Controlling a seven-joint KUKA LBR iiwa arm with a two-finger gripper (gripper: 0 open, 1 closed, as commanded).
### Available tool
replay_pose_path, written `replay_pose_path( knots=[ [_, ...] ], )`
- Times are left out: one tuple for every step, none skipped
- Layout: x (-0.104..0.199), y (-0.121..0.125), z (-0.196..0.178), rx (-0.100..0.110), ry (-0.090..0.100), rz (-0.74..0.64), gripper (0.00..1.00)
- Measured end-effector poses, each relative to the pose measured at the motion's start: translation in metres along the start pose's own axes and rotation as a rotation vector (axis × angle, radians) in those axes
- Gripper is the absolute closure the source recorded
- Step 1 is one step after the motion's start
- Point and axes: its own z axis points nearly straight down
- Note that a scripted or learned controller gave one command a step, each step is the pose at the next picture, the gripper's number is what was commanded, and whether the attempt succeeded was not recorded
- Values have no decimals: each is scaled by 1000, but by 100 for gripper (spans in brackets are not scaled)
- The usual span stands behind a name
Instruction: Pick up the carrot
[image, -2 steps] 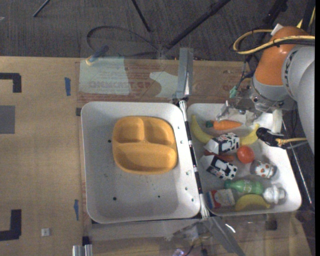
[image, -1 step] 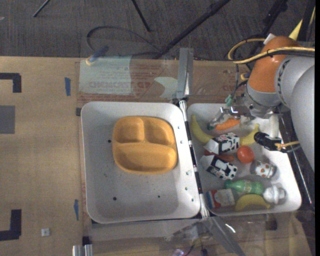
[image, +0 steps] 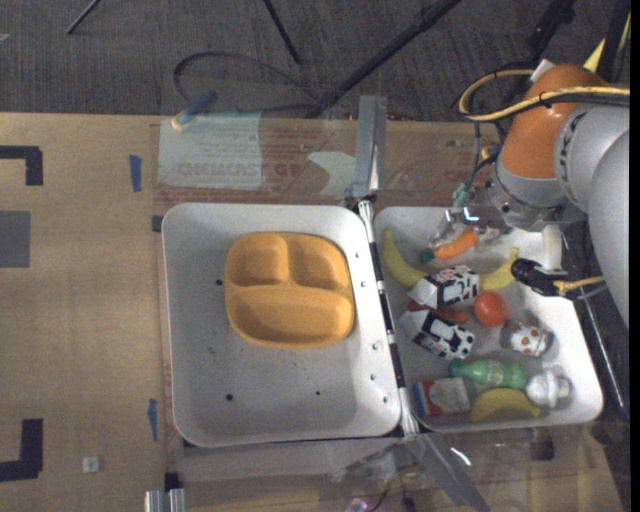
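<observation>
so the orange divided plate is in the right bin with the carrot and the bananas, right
Not quite. The camera view shows the orange divided plate alone in the left bin, not the right one. The carrot and the bananas are in the right bin, as you said, with the hand just above the carrot.

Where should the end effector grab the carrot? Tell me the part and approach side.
Probably the carrot's orange middle, coming straight down with fingers across its narrow width. It lies flat and slanted at the right bin's back, beside the banana, under the end effector.
</observation>
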Motion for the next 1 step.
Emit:
replay_pose_path(
  knots=[
    [64, -34, -131, 2, -4, 115, 100]
  ],
)
